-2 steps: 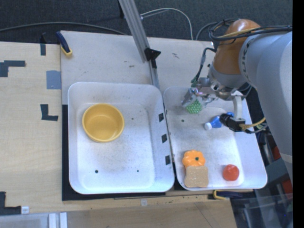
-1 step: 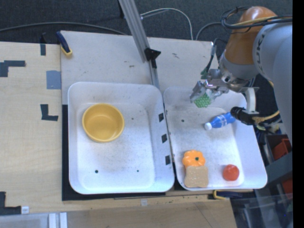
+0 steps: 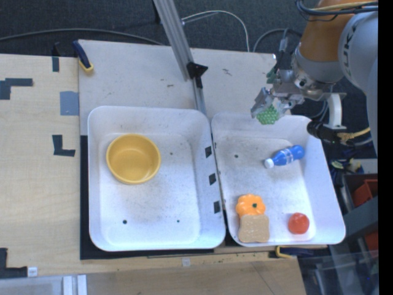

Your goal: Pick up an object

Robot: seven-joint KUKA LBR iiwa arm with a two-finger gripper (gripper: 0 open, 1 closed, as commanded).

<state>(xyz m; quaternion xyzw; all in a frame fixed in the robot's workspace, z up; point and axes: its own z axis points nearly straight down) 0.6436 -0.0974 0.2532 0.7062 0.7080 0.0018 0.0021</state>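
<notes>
Arm (image 3: 344, 35) reaches in above the right bin's (image 3: 319, 165) far edge; claw (image 3: 268, 110) hangs there, clamped on a green object (image 3: 267, 116).

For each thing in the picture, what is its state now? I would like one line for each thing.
gripper: raised over the far edge of the right bin, shut on the green object
green object: held between the fingers, lifted
blue bottle: lying on its side in the right bin, white cap on
yellow bowl: upright in the left bin, nothing inside
</notes>
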